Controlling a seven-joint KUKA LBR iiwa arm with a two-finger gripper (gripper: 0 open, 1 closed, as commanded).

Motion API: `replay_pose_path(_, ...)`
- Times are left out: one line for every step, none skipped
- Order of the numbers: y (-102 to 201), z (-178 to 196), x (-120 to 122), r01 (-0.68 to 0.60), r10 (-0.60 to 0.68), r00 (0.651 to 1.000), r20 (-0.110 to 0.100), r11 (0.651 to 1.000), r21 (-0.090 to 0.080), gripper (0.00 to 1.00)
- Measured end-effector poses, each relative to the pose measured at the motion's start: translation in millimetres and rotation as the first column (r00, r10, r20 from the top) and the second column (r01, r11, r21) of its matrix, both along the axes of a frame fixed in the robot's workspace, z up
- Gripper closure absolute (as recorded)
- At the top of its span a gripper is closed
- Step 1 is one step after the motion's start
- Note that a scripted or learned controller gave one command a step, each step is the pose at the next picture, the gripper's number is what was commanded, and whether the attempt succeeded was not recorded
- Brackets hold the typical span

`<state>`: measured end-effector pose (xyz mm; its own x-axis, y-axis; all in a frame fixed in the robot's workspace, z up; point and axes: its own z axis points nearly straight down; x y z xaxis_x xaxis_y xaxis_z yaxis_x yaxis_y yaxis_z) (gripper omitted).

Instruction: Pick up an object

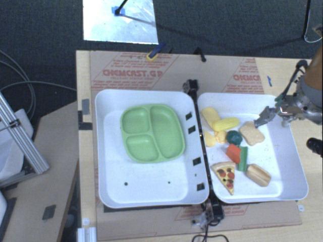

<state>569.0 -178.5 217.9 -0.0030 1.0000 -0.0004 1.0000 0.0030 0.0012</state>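
Reaching in from three o'clock, the arm (pixel 310 87) is cut off by the frame edge, so that little more than its wrist and the gripper (pixel 264 117) is seen. The gripper is small and partly blurred; one thin finger can be made out pointing toward eight o'clock, but whether the jaws are spread or closed cannot be told, and nothing is seen between them.

The toy foods are gathered in the right bin (pixel 290 155). Just below the gripper tip, at its seven o'clock, a tan bread slice (pixel 251 134) is laid flat; it seems to be just beside the finger, perhaps touching, though the view is too coarse to be sure. At nine o'clock from the bread, a yellow banana-like piece (pixel 225 124) and a paler yellow piece (pixel 210 116) are set against each other. A dark teal round piece (pixel 233 137) is placed beside the bread, with a red piece (pixel 232 153) and a green stick (pixel 243 158) at its six o'clock. A pizza slice (pixel 225 175) is found near the bin's six o'clock edge, and a brown bun (pixel 258 174) at its three o'clock.

In the left bin (pixel 108 185), a green divided plate (pixel 152 132) is laid near the centre.
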Motion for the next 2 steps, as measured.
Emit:
replay_pose_path(24.9,-138.5,48.1,-0.005,0.005,1.0,0.007,1.0,-0.002,0.0)
replay_pose_path(21.7,-117.9,50.1,-0.004,0.004,1.0,0.015,1.0,-0.005,1.0)
